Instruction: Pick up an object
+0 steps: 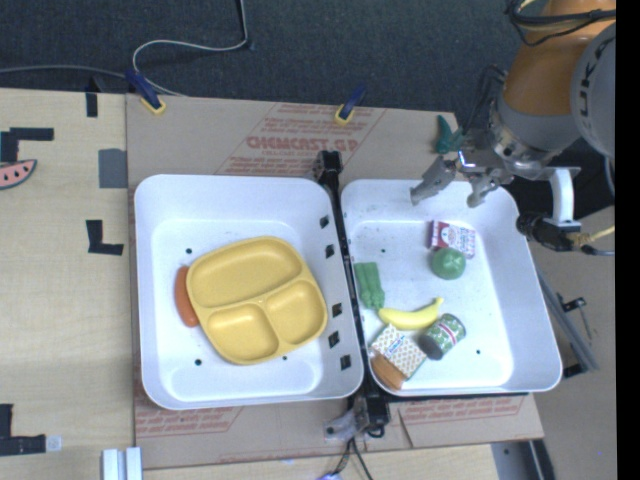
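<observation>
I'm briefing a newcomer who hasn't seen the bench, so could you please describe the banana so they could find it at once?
Start at the right bin, the one nearer the arm. In its lower half, the banana lies nearly flat, between the green block and the small can. It is the bin's only yellow, curved item.
</observation>
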Controlling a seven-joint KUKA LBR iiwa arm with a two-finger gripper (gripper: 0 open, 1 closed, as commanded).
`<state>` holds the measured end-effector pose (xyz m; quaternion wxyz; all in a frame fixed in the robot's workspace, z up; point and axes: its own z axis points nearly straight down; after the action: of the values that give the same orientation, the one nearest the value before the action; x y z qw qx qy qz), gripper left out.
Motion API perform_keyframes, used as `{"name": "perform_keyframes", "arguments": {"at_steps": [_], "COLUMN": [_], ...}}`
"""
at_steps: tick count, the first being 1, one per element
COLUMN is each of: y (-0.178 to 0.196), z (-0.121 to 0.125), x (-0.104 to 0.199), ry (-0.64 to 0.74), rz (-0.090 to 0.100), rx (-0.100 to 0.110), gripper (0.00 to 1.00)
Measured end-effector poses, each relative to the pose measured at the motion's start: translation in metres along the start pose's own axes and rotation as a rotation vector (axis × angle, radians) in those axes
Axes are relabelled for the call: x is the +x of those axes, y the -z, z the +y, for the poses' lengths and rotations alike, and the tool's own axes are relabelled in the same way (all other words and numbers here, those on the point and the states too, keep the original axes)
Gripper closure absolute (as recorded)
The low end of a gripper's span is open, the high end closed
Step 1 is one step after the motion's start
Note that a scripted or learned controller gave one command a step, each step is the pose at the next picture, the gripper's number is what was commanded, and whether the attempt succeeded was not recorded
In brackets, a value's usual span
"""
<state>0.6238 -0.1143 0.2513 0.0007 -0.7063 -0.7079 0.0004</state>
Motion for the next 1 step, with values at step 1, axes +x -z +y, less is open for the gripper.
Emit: {"name": "perform_keyframes", "arguments": {"at_steps": [1], "y": [-0.1171], "z": [-0.0242], "x": [-0.0447], "ry": [-0.002], "rz": [0.000], "rx": [0.002], "gripper": [0.00]}}
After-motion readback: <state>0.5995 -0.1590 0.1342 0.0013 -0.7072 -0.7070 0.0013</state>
